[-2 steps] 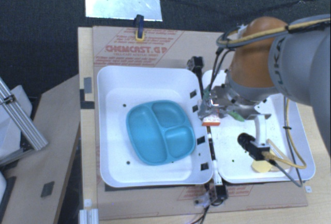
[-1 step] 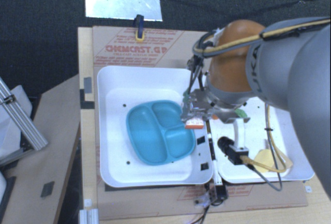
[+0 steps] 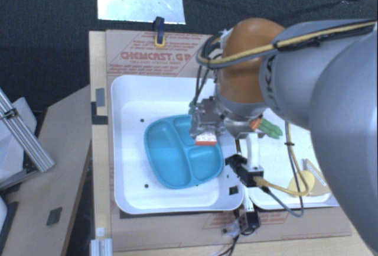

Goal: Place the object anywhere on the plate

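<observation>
A blue divided plate (image 3: 177, 157) lies in the left white bin (image 3: 127, 130). My gripper (image 3: 204, 134) hangs over the plate's right compartment, under the orange wrist band. A small red and white object (image 3: 206, 140) sits between its fingertips, just above the plate's right rim. The gripper is shut on it.
The right bin (image 3: 277, 193) holds a green object (image 3: 270, 129) near its far left side and a yellow object (image 3: 304, 182) near its front. Cables hang from the arm over the divider between the bins. The arm's large grey body covers most of the right bin.
</observation>
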